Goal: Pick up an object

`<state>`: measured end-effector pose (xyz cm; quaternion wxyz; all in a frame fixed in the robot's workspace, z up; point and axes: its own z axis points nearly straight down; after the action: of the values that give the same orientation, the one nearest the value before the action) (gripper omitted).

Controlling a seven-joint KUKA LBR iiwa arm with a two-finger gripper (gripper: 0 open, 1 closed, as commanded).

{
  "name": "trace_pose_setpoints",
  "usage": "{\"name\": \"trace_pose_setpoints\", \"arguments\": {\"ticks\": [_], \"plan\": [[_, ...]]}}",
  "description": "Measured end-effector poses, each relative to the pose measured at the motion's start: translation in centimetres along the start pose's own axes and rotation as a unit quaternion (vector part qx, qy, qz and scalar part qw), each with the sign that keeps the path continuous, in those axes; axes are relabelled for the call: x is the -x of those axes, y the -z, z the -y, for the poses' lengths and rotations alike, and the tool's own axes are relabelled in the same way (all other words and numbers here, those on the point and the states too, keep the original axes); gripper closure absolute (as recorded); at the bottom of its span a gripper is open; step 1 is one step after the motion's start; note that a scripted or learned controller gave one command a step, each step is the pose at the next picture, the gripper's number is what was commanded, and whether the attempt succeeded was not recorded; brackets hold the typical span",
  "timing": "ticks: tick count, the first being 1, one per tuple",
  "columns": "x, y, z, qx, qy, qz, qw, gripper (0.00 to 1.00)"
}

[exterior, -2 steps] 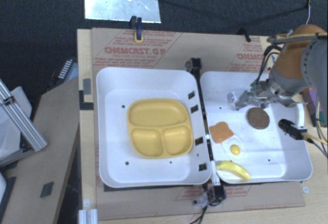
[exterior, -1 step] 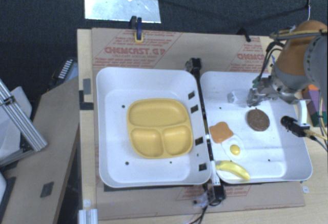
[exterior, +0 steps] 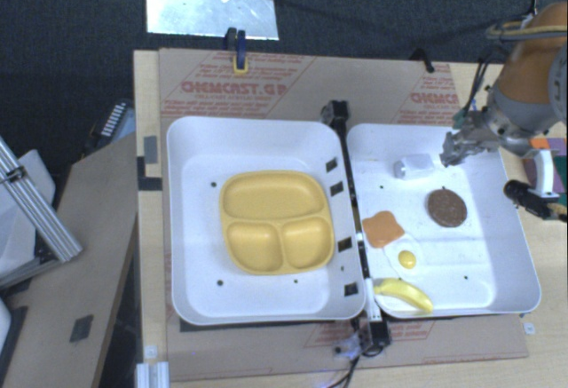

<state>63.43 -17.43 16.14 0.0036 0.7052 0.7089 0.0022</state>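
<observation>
Pincer (exterior: pixel 454 149) by right bin's far rim (exterior: pixel 417 126) — white block (exterior: pixel 414 166) beside.

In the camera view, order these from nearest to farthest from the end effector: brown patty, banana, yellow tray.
From the end effector:
1. Brown patty, right bin, just below it.
2. Banana, right bin's near left corner.
3. Yellow tray, left bin.

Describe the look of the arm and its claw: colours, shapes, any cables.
The arm is rounded and grey, with a broad orange band above the wrist. The claw is small, grey and metallic. Thin dark cables run along the wrist. I can make out no markings.
</observation>
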Motion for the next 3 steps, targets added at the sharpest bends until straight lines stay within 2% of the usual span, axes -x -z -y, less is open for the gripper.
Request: {"name": "trace_pose_setpoints", "arguments": {"ticks": [1, 2, 3], "plan": [[0.0, 5.5, -0.2, 0.000, 0.000, 0.000, 1.0000, 1.00], [-4.9, 4.7, 1.5, -0.004, 0.001, -0.002, 1.0000, 1.00], [-9.7, 6.0, 4.1, -0.004, 0.002, -0.002, 1.0000, 1.00]]}}
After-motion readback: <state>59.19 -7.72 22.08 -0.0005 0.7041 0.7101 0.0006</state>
